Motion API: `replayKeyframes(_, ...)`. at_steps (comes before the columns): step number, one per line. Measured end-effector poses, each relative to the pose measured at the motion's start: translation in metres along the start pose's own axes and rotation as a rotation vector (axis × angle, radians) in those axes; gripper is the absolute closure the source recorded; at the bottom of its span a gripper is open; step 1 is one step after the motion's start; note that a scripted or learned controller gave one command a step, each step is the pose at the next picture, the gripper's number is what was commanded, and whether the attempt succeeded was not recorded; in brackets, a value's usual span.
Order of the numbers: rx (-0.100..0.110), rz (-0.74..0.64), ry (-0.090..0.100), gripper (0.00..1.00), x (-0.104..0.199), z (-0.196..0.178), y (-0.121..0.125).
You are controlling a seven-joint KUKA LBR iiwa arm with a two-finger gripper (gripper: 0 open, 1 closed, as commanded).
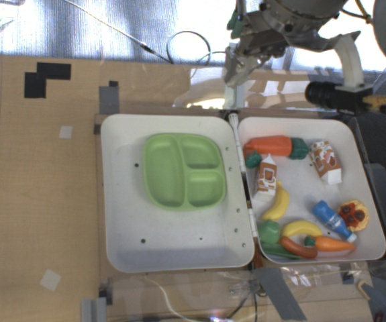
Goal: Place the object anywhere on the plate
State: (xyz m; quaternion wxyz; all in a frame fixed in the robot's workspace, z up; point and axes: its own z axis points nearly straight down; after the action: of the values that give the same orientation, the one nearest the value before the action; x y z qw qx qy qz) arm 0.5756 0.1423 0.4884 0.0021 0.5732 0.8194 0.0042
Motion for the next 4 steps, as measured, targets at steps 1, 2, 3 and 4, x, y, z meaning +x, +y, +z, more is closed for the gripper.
replayKeyframes(1, 0.014, -0.093, 0.000, 1.00, 0.093, 0.135, -0.026)
replayKeyframes(2, -0.005, -0.052, -0.003, 1.00, 0.029, 0.018, 0.006)
replayKeyframes(3, 0.015, -0.179, 0.001, 1.00, 0.081, 0.150, -0.002)
replayKeyframes(4, 0.003, -0.347, -0.002, 1.00, 0.027, 0.149, -0.044)
